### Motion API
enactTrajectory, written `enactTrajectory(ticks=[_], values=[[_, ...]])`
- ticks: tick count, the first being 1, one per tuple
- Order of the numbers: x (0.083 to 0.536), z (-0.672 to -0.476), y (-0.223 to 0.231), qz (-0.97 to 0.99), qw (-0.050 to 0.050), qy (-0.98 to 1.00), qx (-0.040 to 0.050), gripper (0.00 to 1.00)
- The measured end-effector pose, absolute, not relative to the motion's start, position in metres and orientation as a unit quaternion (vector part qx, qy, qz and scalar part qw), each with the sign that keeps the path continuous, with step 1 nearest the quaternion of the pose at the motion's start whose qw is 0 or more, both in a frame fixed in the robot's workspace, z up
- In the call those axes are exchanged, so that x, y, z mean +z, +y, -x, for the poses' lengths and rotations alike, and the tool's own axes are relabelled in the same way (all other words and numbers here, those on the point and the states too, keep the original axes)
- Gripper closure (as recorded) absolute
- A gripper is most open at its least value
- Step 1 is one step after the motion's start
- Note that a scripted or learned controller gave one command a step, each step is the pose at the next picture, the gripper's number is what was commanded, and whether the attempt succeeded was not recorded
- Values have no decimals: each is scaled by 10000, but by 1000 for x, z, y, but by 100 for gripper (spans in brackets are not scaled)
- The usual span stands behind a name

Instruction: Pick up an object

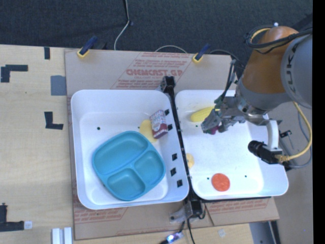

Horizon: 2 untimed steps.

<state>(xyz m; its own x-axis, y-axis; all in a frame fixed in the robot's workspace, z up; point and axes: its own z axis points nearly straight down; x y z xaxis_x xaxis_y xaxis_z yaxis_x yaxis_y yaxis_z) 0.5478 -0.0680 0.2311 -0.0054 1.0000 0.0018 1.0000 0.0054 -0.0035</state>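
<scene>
My gripper [212, 125] hangs low over the upper left part of the right bin [254, 187]. A yellow, banana-like object [201, 114] lies just to its upper left, touching or nearly touching it. A small purple bit [221, 128] shows at the gripper's right side; I cannot tell whether it is held. An orange-red disc [220, 182] lies near the right bin's front edge. A small yellow piece [189, 160] sits against that bin's left wall.
The left bin [81, 136] holds a blue divided plate [128, 164], a small red-and-white carton [159, 123] and a pale yellow item [146, 129] beside it. A black divider clip [168, 84] stands between the bins. A black fitting [261, 151] on the arm juts over the right bin.
</scene>
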Motion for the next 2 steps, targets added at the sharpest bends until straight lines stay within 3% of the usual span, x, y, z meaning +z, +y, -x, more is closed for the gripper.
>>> enactTrajectory(ticks=[2], values=[[243,-541,45,7044,8,-7098,0,100]])
